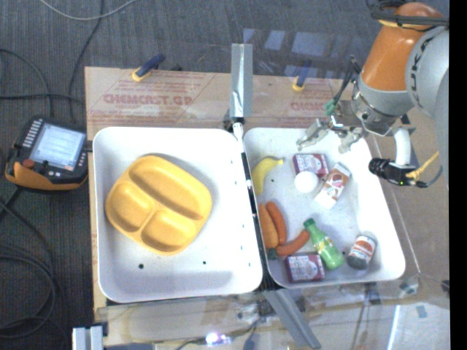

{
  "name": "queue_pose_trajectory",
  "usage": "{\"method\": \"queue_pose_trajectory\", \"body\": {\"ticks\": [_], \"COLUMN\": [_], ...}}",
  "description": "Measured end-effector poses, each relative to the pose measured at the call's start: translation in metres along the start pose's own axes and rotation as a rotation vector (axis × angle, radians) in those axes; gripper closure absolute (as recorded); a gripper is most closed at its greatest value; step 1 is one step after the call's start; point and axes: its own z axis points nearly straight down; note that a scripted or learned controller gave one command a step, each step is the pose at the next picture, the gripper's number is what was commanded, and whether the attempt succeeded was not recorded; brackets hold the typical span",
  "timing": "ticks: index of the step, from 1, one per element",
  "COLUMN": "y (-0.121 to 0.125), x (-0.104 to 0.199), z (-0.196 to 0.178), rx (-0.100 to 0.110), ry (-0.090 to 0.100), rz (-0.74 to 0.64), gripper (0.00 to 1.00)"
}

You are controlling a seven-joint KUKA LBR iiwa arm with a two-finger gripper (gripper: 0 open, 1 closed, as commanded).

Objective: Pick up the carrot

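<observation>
Two white bins sit side by side on the counter (160, 93). The left bin (117, 268) carries a yellow tray (159, 203) with three hollows. The right bin (387, 254) holds the carrot (269, 227) near its left wall, at about 8 o'clock from the bin's middle, lying lengthwise beside a sausage (276, 220) and above a second sausage (293, 243). A banana (264, 170) lies at 10 o'clock, a green bottle (325, 245) and a can (361, 251) toward 5 o'clock. The gripper (332, 131) hangs over the bin's far edge at 12 o'clock, fingers spread wide with nothing between them, well apart from the carrot.
</observation>
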Motion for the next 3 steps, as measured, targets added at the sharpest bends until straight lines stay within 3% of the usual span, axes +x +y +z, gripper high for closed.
{"method": "queue_pose_trajectory", "body": {"ticks": [1, 2, 3], "y": [0.031, -0.049, -0.047], "x": [0.035, 0.015, 0.013], "z": [0.105, 0.109, 0.099], "rx": [-0.019, -0.032, -0.036], "ry": [-0.007, -0.010, -0.014], "rz": [0.025, -0.127, -0.125], "gripper": [0.00, 0.00, 1.00]}}
